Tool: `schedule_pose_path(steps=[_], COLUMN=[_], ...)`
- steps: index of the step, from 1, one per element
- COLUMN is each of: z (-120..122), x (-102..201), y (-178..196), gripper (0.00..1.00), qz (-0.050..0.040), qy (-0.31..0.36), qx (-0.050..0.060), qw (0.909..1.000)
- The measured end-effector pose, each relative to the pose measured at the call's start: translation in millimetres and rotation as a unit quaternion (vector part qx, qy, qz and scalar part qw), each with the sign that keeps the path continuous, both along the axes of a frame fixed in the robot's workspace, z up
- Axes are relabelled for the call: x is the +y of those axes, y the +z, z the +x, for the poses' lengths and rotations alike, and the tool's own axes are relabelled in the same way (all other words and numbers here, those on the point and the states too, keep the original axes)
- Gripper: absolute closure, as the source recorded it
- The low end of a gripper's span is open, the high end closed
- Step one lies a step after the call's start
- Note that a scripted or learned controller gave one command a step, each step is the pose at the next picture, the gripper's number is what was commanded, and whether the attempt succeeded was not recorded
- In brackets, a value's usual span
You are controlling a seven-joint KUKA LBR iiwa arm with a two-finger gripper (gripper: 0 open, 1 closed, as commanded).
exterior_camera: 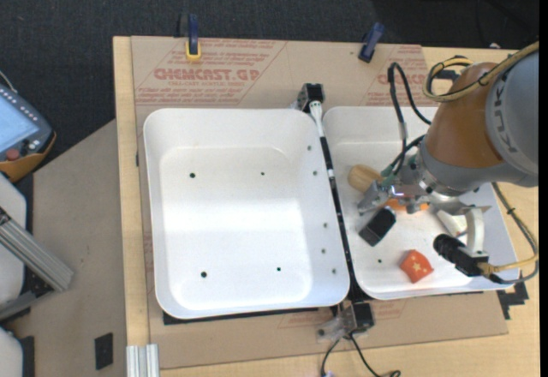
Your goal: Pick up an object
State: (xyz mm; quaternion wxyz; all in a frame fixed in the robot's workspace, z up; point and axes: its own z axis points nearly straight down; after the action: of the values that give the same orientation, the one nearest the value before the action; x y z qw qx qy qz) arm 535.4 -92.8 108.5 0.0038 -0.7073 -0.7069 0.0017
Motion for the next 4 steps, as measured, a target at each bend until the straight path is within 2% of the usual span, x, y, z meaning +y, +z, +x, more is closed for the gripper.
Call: schedule_pose_path(steps=[1, 2, 3, 4], z=[2, -52, -56, -56], x=[-1, 49, 123, 165], y=[14, 266, 223, 224], gripper=[1.00, 1.00, 1.00, 1.00], qz=[-0.0016, -0.0016, -0.0005, -0.0011], qy=[-0.001, 0.003, 0.004, 0.003], qx=[-0.005, -0.011, -0.001, -0.004], qw=[1.0000, 0.9999, 1.0000, 1.0000])
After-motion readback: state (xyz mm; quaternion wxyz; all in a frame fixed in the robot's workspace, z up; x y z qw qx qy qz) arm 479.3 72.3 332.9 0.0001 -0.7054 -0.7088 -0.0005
